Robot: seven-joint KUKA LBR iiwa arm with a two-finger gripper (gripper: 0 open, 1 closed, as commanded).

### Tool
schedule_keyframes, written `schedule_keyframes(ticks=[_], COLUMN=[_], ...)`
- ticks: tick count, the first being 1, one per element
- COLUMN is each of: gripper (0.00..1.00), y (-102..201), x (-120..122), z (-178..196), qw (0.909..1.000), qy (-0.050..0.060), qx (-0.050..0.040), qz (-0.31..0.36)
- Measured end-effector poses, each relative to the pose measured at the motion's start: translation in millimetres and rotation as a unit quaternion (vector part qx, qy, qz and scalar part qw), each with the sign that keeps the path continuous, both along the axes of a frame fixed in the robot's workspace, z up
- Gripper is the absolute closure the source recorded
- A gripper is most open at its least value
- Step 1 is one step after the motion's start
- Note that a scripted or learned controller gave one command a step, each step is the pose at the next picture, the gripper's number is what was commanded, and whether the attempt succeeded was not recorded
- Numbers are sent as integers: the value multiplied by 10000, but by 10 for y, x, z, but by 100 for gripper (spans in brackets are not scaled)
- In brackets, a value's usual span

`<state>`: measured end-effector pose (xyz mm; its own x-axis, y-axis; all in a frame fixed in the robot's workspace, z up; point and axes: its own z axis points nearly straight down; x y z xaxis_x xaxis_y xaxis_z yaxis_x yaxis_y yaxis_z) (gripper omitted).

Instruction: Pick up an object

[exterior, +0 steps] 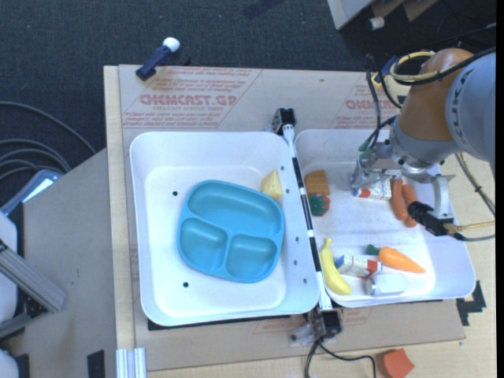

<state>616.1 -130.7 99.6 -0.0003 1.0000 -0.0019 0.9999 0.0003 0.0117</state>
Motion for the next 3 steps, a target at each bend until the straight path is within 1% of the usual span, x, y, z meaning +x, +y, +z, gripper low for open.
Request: schedule_keyframes(ticks=[1,2,3], gripper=[0,0,0], y=[0,-192,-703], x=[-1,532,509], z=[-1,-97,-142], qw=[10000,10000,10000], qy=[2,4,49], qx=[1,-8,6], qz=[0,7,-1])
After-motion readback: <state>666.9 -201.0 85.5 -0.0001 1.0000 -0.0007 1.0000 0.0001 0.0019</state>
